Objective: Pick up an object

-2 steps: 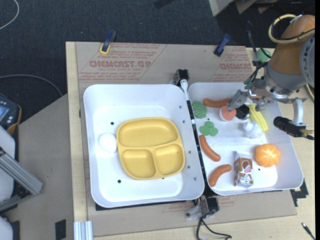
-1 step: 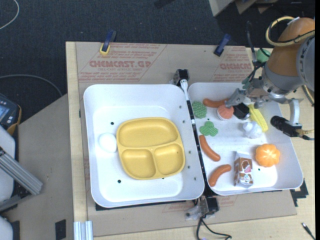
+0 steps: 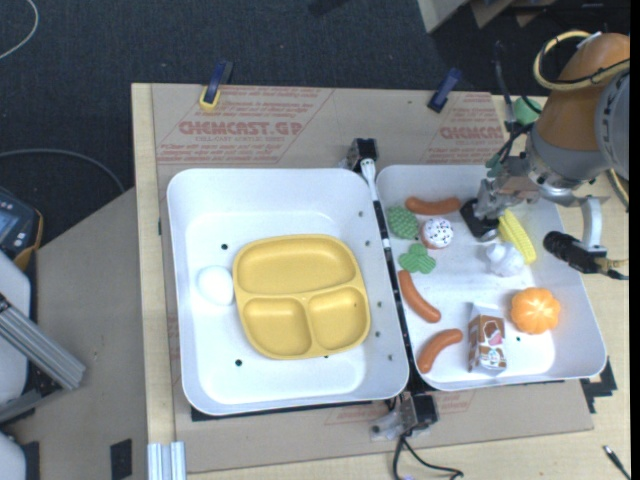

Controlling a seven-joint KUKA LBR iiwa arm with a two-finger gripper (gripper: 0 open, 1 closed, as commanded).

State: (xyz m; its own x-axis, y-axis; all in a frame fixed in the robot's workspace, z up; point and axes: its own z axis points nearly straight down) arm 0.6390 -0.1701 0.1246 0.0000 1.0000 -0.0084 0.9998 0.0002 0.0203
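You've got the corn [image 3: 517, 236] lying in the right bin [image 3: 590, 353], just beside the tool [image 3: 484, 218], which sits low by the sausage [image 3: 433, 206]. Its grip, you can't tell. Orange [image 3: 535, 310] nearby; yellow tray [image 3: 300, 295] left.

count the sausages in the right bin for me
3: sausage one near the bin's far edge, sausage two mid-left, sausage three at the near edge. The arm may hide more.

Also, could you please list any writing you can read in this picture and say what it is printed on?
"CHEMCAST G.P", red print on the brown board behind the left bin.
The same red print at the board's right is partly hidden.
Carton in the right bin: print too small to read.
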